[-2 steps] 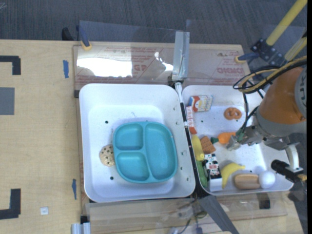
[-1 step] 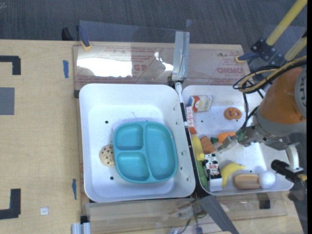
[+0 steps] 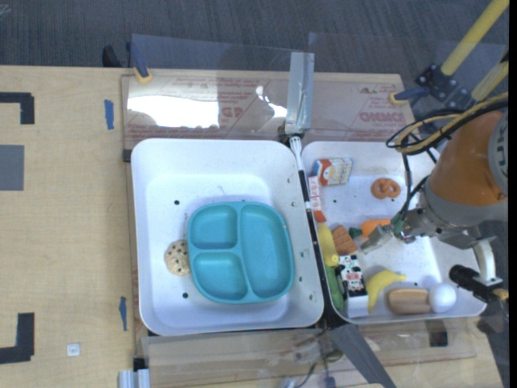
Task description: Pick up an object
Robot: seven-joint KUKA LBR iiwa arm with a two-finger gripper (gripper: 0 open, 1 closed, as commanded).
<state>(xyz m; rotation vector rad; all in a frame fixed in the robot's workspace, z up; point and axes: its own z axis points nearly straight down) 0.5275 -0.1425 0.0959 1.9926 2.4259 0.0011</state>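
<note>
Here my arm (image 3: 468,172) reaches in over the right bin (image 3: 363,153), and my pincer (image 3: 380,237) hangs low near that bin's middle, just beside a small orange piece (image 3: 373,226). I cannot tell from this slanted look down whether the pincer is released or clenched, and nothing shows between its tips, so I claim no hold.

The goods are crowded along the right bin's left wall and near edge, which is likely why I come down in the open middle: there is room there to descend without striking a wall. Against the left wall lie a yellow piece (image 3: 325,242), a brown block (image 3: 344,240) and, lower, a black-and-white toy (image 3: 350,273). Along the near edge sit a banana (image 3: 382,284), a bread roll (image 3: 408,299) and a white ball (image 3: 443,297) toward the near right corner. Toward the far edge lie a small carton (image 3: 332,170) and a pretzel (image 3: 385,187), well apart from me.

The left bin (image 3: 153,176) carries a blue divided plate (image 3: 240,251) at its centre, with a cookie (image 3: 177,257) touching the plate's left rim.

I judge the orange piece the likeliest target, being nearest; its neighbours crowd close, so a grab could slip.
</note>
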